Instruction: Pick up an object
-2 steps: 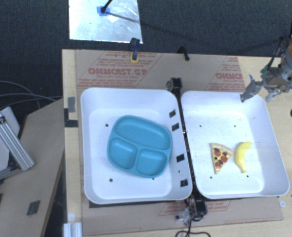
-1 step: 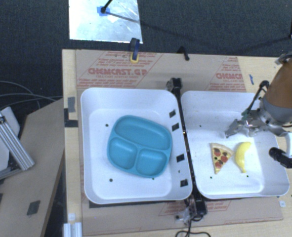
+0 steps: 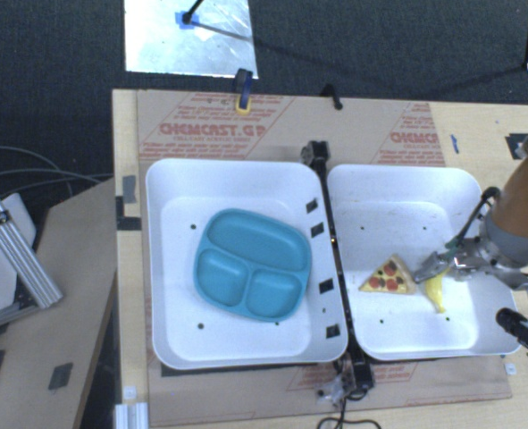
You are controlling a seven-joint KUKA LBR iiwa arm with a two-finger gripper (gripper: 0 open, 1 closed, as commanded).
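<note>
1. Nearest the camera, at the lower right of the frame, the right-hand bin (image 3: 398, 342) holds the two likely targets: a toy pizza slice (image 3: 389, 277) lying flat on the bin floor and a small yellow banana-like piece (image 3: 435, 293) just beside it on its right
2. The pincer (image 3: 438, 264) sits low over that spot, at the right of the frame, its tip close above the yellow piece and next to the pizza slice's right corner. Whether it stands apart or together I cannot tell, the tip is too small and blurred, and nothing can be seen clamped in it
3. To do this step well, I would judge it best to settle on one object only. The yellow piece is narrow and lies almost under the tip, so straddling its short width looks easier than gripping the flat, wide slice
4. The risk, as I read it, is nudging the slice or catching both things at once, so the descent should be straight and centred
5. Middle left, the left-hand bin (image 3: 170, 239) holds a blue divided plate (image 3: 251, 264), well apart from the arm (image 3: 518, 213)
6. Farthest, at the upper left, a shiny sheet (image 3: 156, 25) lies beyond the surface (image 3: 353, 128)
</note>
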